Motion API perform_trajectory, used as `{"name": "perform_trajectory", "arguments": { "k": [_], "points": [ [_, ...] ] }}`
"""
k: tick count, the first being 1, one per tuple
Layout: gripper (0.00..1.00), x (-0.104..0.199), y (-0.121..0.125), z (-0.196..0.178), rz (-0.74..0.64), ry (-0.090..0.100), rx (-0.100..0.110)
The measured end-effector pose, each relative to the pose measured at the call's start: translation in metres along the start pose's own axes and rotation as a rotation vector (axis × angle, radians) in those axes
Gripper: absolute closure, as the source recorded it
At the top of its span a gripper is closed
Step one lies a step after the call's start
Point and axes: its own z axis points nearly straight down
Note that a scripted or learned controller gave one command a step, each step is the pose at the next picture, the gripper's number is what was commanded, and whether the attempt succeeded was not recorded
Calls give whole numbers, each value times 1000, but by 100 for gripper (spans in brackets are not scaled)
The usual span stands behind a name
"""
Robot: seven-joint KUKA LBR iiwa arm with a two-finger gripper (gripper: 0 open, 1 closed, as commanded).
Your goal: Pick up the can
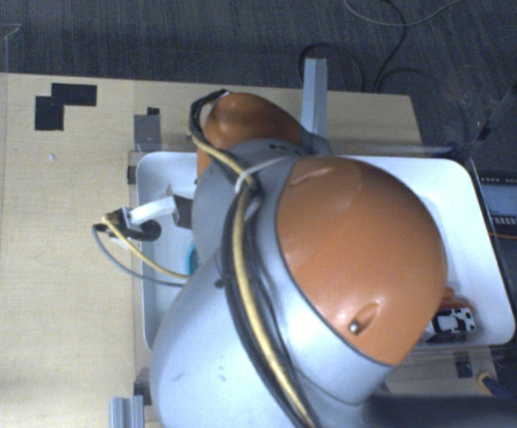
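The arm (pixel 330 266) filled most of the frame, its grey body rising from the bottom centre and its large orange cap sitting right of centre, with a second orange section (pixel 241 119) above it toward the upper middle. A bundle of black and yellow cables (pixel 241 266) ran up along the grey housing, tied near the middle, and a loop of them (pixel 120 239) swung out to the left over the bench (pixel 53 266). The gripper was hidden beneath the arm's bulk, so whether it was wide, narrow or holding anything could not be told. The can could not be made out anywhere; the arm covered nearly all of both bins. The left bin (pixel 156 172) showed a strip of its white wall and floor at centre left, with a small blue sliver (pixel 190 259) at the arm's edge. The right bin (pixel 486 239) showed its rim at the right, and a small black-and-white object (pixel 453 321) with a bit of orange lay near its lower right corner.
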Motion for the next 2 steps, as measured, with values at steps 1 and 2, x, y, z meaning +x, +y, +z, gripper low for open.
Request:
{"name": "perform_trajectory", "arguments": {
  "k": [1, 2],
  "points": [
    [100, -40, -10, 2, -3, 41, -7],
    [100, -55, -15, 1, -420, 36, -7]
  ]
}}
